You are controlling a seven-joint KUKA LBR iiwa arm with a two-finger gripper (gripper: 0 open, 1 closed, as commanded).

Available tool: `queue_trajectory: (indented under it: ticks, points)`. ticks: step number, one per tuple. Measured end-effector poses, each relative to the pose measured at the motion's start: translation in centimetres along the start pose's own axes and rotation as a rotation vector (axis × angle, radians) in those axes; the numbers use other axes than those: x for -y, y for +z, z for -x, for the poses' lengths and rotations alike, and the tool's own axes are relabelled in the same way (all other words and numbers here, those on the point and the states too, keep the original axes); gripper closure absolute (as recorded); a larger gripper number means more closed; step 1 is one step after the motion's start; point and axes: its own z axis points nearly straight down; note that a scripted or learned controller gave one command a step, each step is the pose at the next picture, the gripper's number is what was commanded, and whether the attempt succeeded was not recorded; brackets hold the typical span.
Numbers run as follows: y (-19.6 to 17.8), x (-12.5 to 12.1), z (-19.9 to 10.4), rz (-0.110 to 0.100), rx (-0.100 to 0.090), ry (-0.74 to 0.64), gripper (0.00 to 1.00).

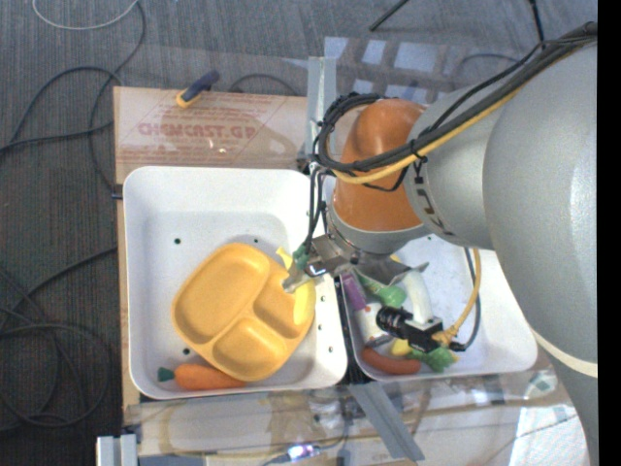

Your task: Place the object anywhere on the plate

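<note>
The plate [243, 320] looks like smooth yellow plastic with a soft sheen. Both bins [155, 212] are smooth white plastic, fairly matt, the right one speckled. The carrot [204, 378] is glossy orange, probably plastic. The arm [543, 192] has a satin grey shell, and its orange band [374, 163] shines glossy. The pincer [296, 272] seems bare metal, though it is small and blurred. A board [209, 129] behind is matt brown cardboard. The floor [58, 85] is rough grey carpet.

One camera hangs above the bench, looking down at a slant. The left bin [136, 260] sits at centre left, the right bin [505, 357] lower right, and the close-up arm [524, 163] crowds the right side.
</note>
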Motion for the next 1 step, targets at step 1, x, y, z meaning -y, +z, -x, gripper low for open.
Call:
queue_trajectory:
  ticks: [1]
  points:
    - [-1.97,1.50,-6.89,-0.001,0.001,-0.078,1.00]
